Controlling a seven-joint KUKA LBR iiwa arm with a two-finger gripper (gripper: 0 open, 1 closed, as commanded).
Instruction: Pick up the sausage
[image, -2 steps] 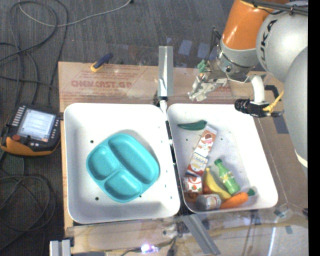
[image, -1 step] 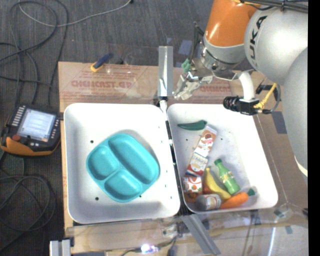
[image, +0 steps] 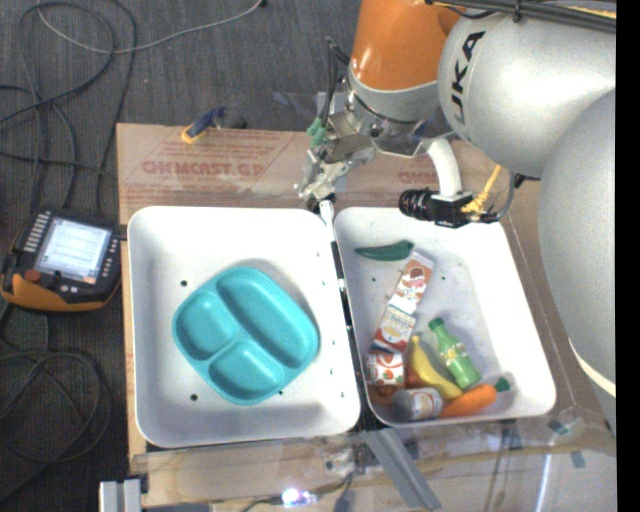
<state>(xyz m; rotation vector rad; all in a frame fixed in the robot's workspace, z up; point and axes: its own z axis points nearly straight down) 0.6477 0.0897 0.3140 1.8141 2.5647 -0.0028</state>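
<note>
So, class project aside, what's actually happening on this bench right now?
A grey and orange robot arm has its end effector poised above the far rim between the two white bins, holding nothing. The left bin holds a teal divided tray. The right bin holds the toy food, including a banana, carrot and green bottle.

the right bin (image: 520, 300) has bare floor along its right side and far right corner. its near end is crowded: a green bottle (image: 455, 355), banana (image: 428, 370), carrot (image: 470, 400), a small can (image: 418, 403) and a carton (image: 405, 300) lie touching or just beside one another, with perhaps another small item at the carton's near end. a green pepper (image: 385, 250) lies apart at the far end. in the left bin (image: 150, 250), a teal tray (image: 245, 332) fills the middle, margins free.
</note>
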